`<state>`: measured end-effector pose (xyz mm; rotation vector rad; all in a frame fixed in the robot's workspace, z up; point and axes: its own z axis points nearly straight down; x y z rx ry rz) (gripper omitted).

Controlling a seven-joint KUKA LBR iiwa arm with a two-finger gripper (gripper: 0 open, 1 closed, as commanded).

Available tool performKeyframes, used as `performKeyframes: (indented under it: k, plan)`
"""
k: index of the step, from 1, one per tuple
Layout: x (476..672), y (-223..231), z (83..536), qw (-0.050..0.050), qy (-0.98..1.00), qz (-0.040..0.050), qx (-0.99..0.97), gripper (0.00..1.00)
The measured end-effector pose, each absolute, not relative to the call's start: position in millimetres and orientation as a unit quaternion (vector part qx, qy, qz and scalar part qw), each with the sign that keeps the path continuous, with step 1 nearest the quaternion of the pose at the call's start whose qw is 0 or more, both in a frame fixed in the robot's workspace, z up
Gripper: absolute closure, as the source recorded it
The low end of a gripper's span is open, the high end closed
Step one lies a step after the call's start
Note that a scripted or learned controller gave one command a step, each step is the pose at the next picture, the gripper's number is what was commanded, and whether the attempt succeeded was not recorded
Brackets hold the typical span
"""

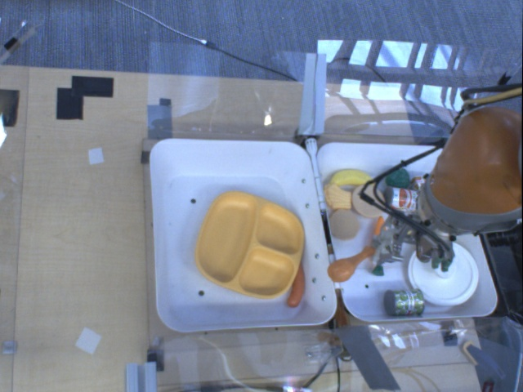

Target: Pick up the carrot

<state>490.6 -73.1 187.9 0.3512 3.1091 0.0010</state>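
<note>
The carrot (295,287), a short orange stick, lies in the left bin (176,219) against the front right edge of the yellow divided plate (249,243). My gripper (392,247) hangs low over the middle of the right bin (482,305), to the right of the carrot and across the wall between the bins. It stands just above the handle of an orange spoon (350,265). A small orange piece (378,226) shows just left of the gripper; I cannot tell what it is.
The right bin holds a yellow fruit (349,178), a pale brush (350,198), a red-labelled bottle (401,198), a white bowl (445,278) and a green can (404,302). The grey and orange arm (482,170) covers the bin's right side.
</note>
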Motion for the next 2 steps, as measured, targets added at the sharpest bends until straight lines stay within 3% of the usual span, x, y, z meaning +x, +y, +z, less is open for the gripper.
performKeyframes:
  k: [1,2]
  plan:
    - [491.3,-104.4,195.1,0.003,0.983,0.0002,0.181,1.0]
    - [489.5,-47.1,231.1,0.004,0.93,0.0019,0.367,1.0]
